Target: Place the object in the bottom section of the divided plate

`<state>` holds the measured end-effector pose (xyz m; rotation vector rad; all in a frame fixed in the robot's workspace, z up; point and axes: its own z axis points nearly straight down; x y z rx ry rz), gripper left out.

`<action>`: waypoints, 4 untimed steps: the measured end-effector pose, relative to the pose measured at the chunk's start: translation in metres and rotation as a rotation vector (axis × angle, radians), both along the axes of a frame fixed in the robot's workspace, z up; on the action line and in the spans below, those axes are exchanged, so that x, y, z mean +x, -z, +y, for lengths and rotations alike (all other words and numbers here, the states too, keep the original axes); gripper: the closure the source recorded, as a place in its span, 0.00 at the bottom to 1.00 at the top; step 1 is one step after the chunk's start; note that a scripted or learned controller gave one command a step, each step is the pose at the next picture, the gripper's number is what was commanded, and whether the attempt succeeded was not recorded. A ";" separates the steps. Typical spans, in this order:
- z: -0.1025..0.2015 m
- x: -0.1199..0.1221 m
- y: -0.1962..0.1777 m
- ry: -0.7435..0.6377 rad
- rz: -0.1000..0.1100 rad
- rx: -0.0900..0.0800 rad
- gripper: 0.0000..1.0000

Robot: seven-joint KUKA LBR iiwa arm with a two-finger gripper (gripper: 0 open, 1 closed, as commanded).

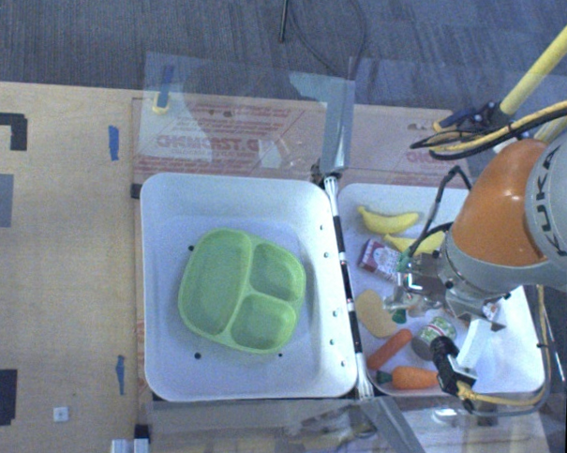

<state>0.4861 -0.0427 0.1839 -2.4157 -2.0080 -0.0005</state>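
I've got the claw point(421, 307) low over the right bin point(521, 367) w/ the toy food; can't tell its state. Green divided plate point(241, 290) at frame center is bare, so pick & place are both left.

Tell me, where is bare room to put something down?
Free: the green plate's three sections, and the left bin's floor around the plate. Crowded: the right bin, with bananas, carrots and the arm above.

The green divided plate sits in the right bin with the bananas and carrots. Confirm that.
Not quite: the camera view shows the green divided plate in the left bin. The bananas and carrots lie in the right bin, apart from the plate.
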 end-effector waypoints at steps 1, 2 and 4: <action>0.084 0.023 0.000 -0.061 0.002 0.000 1.00; 0.174 0.040 -0.071 0.118 0.002 -0.002 1.00; 0.220 0.070 -0.062 0.195 0.002 -0.002 0.00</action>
